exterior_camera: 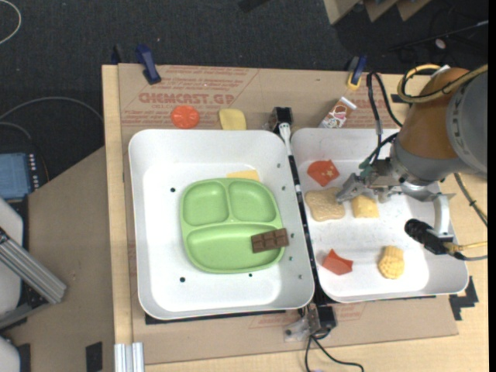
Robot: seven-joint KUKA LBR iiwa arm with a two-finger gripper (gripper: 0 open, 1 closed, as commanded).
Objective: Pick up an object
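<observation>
My gripper (358, 190) hangs low in the right bin (434, 285), reaching in from the right on the grey arm with the orange band (434, 122). It looks open, with nothing held between its fingers. A beige toast-shaped piece (324, 206) lies just left of and below it, and a yellow cube (366, 207) sits right under its tip. A red block (322, 171) lies to its upper left. Nearer the front lie a red wedge (337, 263) and a yellow corn-like piece (392, 262).
The left bin (155, 208) holds a green divided plate (225, 223) with a brown chocolate bar (270, 240) on its edge and a pale yellow slice (243, 175) behind it. Behind the bins on the cardboard lie an orange disc (184, 116), a yellow piece (232, 119) and a small packet (336, 115).
</observation>
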